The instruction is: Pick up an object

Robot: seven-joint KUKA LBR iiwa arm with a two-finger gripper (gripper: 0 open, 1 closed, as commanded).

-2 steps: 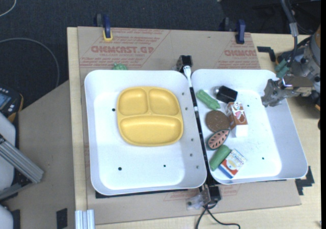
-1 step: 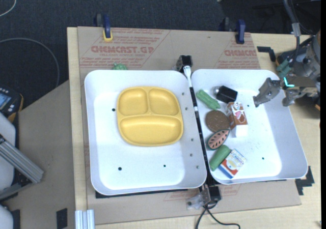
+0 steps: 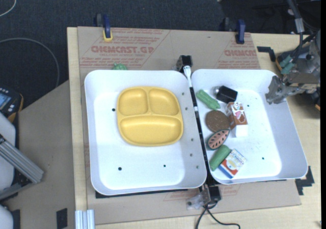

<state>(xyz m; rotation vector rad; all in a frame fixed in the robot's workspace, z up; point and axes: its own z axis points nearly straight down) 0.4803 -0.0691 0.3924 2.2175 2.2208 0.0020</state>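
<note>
Camera view: A brown bench board (image 3: 153,45) sits on a tan table over dark carpet, fixed by two blue clamps (image 3: 106,25) at its far edge. Two shallow white bins rest on it side by side. The left bin (image 3: 102,162) contains a yellow divided plate (image 3: 150,116), lying flat near the bin's centre. The right bin (image 3: 275,141) contains a cluster of small objects along its left half: a green stick (image 3: 208,98), a black block (image 3: 226,93), a brown disc (image 3: 217,120), a red-and-white packet (image 3: 237,115), a reddish oval piece (image 3: 218,139), a second green piece (image 3: 219,158) and a small printed card (image 3: 232,164). The gripper (image 3: 277,92) is positioned at the right bin's far right rim, well apart from the cluster. Finger state: cannot be determined.
</note>
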